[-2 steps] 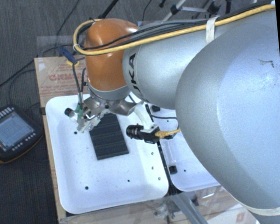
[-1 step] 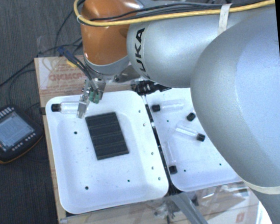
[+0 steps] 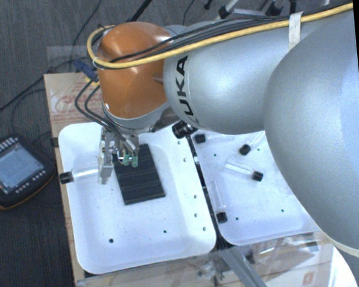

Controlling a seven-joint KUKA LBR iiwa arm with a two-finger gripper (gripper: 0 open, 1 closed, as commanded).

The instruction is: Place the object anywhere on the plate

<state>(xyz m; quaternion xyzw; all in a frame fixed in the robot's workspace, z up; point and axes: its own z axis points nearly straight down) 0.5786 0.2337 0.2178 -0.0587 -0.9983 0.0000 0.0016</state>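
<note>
Two white bins sit side by side on the bench: left bin (image 3: 100,242) and right bin (image 3: 263,223), their inner rims touching along the middle. KUKA arm (image 3: 243,83) comes in from the right and covers most of the right bin's upper part; orange band (image 3: 131,65) sits above the wrist, with a yellow cable (image 3: 220,38) looped across it. Gripper (image 3: 119,157) hangs over the upper-middle of the left bin, at the top end of a dark ribbed rectangular plate (image 3: 142,181) lying flat on the bin floor, slightly skewed. Fingers (image 3: 108,168) point down; gap between them looks narrow, but whether they pinch anything I cannot tell, since the wrist hides that spot. Clear tube with a black cap (image 3: 81,175) lies horizontal in the left bin, cap end toward the bin's left wall, other end reaching up to the gripper's left finger; touching or just beside, can't resolve. It is on the bin floor left of the plate, not on the plate. Right bin holds several more capped tubes: one (image 3: 244,169) lying diagonal near the centre, a black cap (image 3: 245,148) just above it, another tube (image 3: 218,205) along the left wall with its cap at the lower end. Black knob (image 3: 179,130) sits at the top of the divide between the bins. Handheld pendant with a screen (image 3: 10,172) lies on the floor, well left of the bench.
</note>
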